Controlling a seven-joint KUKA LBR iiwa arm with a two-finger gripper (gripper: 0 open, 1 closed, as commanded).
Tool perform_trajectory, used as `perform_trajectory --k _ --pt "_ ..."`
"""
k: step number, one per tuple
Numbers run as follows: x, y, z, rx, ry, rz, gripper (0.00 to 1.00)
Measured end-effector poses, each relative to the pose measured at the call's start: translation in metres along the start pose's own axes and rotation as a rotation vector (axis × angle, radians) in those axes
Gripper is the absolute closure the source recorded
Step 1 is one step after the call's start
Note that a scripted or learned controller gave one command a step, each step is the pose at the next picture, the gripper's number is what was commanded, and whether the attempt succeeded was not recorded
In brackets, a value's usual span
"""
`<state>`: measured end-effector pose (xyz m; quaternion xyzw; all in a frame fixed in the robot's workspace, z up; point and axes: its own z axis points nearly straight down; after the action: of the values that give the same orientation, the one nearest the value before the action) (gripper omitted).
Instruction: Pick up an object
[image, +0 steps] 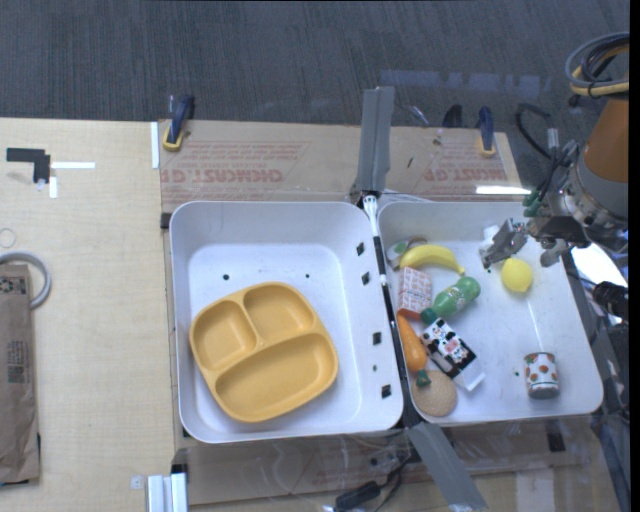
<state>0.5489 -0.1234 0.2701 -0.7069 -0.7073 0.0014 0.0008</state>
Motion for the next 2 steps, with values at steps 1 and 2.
perform_trajectory --k 1,2 --pt "-0.021 -0.025 -0.078 -0.001 -0.001 0.095 0.00" --pt "0.002 0.026 0.049 0.000 0.000 -0.059 0.00"
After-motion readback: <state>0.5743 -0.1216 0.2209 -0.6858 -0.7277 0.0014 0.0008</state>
